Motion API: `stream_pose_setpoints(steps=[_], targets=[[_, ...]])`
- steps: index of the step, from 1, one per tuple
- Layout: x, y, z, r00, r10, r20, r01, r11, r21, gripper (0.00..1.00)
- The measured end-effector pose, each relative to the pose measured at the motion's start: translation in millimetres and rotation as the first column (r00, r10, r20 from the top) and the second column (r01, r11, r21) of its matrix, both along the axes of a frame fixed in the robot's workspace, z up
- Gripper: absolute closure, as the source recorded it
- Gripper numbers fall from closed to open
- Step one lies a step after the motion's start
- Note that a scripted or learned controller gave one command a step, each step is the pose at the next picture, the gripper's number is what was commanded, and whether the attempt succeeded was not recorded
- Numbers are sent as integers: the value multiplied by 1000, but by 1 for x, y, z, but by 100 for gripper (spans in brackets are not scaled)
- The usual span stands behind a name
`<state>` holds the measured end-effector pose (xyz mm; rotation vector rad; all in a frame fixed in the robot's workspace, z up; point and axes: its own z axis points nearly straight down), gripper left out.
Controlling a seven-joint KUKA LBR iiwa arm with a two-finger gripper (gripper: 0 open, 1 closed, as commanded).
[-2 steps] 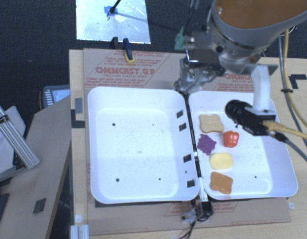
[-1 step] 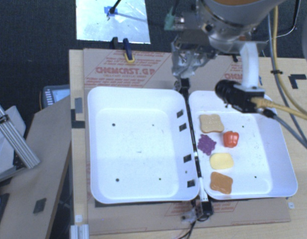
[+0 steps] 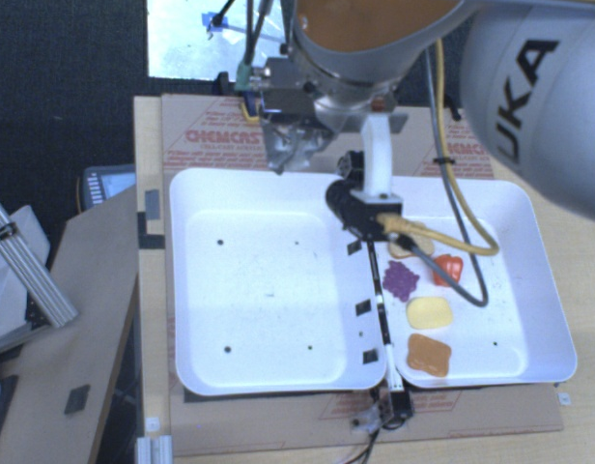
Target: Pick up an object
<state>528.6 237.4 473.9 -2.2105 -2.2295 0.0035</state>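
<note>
1. While hovering over the left bin [image 3: 196, 288] rim, gripper [image 3: 290, 153] blurred; cannot tell its state.
2. Swing across to the right bin [image 3: 534, 288], where purple piece [image 3: 401, 279], yellow piece [image 3: 429, 311] and brown piece [image 3: 429, 354] lie near the divider.
3. Descend squarely over one piece, clear of neighbours.

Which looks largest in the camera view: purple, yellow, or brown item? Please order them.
1. Brown item and yellow item: alike, so no ranking between them.
2. Purple item, smallest.
</note>
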Motion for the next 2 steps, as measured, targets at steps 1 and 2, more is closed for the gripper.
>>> stream_pose_setpoints(steps=[1, 2], targets=[[23, -9, 64, 1000, -8, 11, 8, 1000, 3, 100], [-18, -98, 61, 1000, -14, 3, 14, 1000, 0, 100]])
